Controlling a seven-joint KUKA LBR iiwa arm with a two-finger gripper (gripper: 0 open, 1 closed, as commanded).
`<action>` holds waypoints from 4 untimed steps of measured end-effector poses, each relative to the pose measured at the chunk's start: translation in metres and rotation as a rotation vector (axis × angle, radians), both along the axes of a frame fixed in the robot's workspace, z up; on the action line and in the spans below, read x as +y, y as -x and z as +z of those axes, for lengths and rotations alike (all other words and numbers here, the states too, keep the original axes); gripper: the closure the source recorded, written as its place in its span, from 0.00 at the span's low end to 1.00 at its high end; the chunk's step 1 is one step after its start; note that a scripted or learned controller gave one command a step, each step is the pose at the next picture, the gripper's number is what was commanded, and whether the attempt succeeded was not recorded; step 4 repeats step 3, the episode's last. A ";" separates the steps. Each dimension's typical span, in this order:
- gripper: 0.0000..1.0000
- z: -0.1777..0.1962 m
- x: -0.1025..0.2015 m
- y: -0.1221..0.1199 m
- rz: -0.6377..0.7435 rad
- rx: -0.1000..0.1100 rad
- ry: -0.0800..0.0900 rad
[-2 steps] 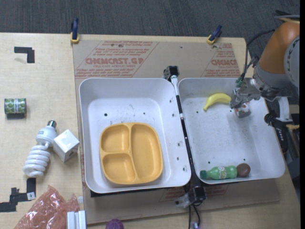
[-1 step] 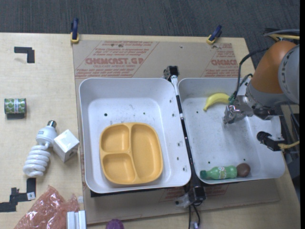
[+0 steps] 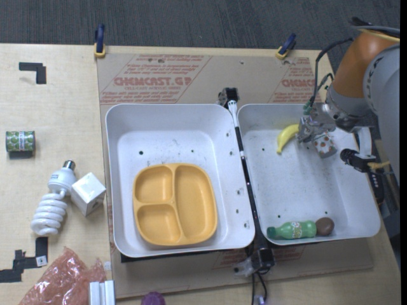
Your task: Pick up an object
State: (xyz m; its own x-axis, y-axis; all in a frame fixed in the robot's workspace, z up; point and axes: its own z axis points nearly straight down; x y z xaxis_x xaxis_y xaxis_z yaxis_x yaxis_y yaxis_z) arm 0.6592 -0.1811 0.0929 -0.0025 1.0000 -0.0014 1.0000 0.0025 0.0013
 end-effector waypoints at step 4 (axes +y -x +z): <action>0.00 0.000 0.007 0.084 -0.004 0.001 -0.001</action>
